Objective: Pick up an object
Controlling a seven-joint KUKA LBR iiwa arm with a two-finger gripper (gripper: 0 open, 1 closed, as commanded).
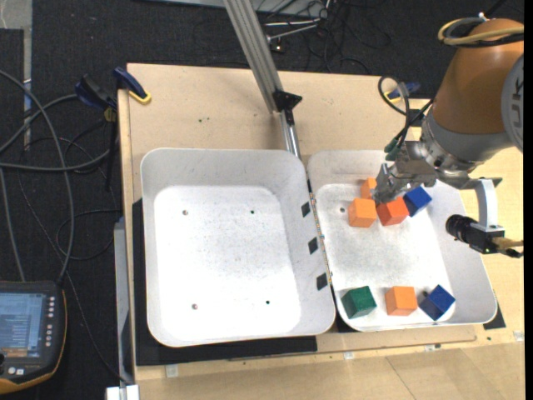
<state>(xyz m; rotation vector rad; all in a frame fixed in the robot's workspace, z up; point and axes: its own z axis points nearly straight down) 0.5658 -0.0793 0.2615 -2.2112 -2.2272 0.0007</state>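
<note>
Looking at your setup, the arm (479, 82) is reaching in from the right and the pincer (390, 186) is down low in the right bin (466, 307), parked right on top of a little cluster of blocks near the bin's back end. There's an orange block (361, 212) on the left of the cluster, a red-orange block (392, 212) just beside it, and a blue block (417, 199) on the other side. The pincer tip sits at or just above the red-orange one, so my guess is that's the pick target.

Honest caveat: the wrist hides the tips, so you can't tell whether the pincer is spread or pinched, and nothing shows a block actually in its grip.

So this reads as the descend-and-grasp step, with no lift yet. The tricky part is the crowding: the orange and red-orange blocks look like they're touching, so one tip could land on the neighbour. Your next move probably needs a clean close on one block, then a straight lift.

Along the right bin's near edge you've also got a green block (360, 301), another orange block (401, 300) and another blue block (436, 302), with more room around them. The left bin (166, 173) sits alongside on the tabletop (200, 98).
</note>
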